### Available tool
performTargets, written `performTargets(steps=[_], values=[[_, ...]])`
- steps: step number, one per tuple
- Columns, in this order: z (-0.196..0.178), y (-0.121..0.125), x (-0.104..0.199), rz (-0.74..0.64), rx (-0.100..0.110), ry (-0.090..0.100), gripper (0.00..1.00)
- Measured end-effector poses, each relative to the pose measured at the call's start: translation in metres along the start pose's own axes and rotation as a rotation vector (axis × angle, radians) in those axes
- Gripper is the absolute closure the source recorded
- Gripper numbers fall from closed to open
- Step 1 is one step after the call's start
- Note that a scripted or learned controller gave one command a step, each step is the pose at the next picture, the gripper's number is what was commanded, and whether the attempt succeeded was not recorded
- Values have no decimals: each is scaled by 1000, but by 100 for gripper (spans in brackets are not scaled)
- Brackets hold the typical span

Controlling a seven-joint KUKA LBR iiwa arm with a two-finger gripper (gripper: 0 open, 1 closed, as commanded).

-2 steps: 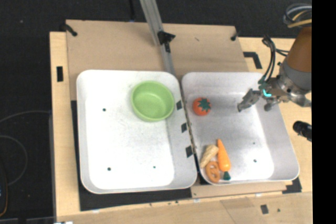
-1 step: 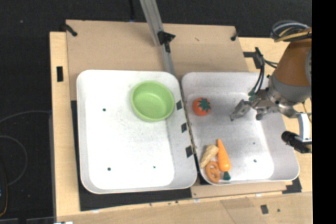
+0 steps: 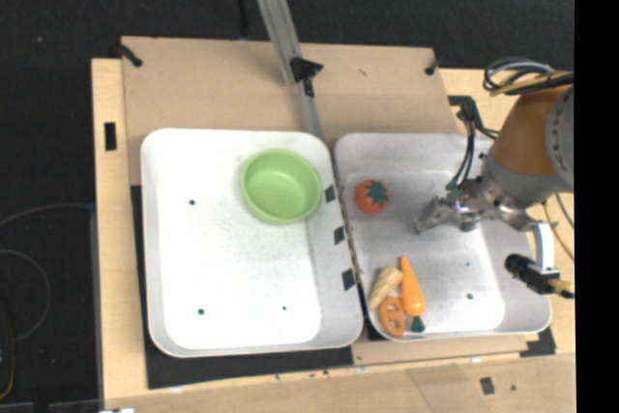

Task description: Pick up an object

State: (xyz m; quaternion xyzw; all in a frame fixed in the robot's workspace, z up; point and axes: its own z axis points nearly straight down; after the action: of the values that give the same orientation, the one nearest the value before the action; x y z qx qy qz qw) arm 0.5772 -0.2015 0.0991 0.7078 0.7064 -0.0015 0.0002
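1. At the near edge of the right bin [image 3: 484,319], close to its near-left corner, lies a small cluster: an orange toy carrot [image 3: 412,286] with a green tip, a pale yellowish piece [image 3: 384,283] touching its left side, and a round orange slice-like piece [image 3: 392,314] just in front of them.
2. Farther back, over the middle of the right bin, the gripper [image 3: 427,221] points left, low above the bin floor. Whether its fingers are spread or pressed together cannot be told; nothing is seen between them.
3. The grey arm with its orange band [image 3: 527,135] enters over the bin's right edge.
4. A toy tomato [image 3: 371,195] with a green stem sits near the right bin's left wall, toward the far side, apart from the gripper.
5. In the left bin [image 3: 193,305], a green bowl [image 3: 281,187] stands upright near the far-right corner.
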Motion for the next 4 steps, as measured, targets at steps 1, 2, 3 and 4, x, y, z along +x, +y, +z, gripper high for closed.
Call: performTargets(steps=[1, 2, 3, 4], values=[[-13, 2, -1, 2, -7, -1, 100], [-74, 1, 0, -4, -4, 1, 100], [-118, 5, -1, -6, -8, 0, 100], [-163, 4, 1, -7, -9, 0, 100]])
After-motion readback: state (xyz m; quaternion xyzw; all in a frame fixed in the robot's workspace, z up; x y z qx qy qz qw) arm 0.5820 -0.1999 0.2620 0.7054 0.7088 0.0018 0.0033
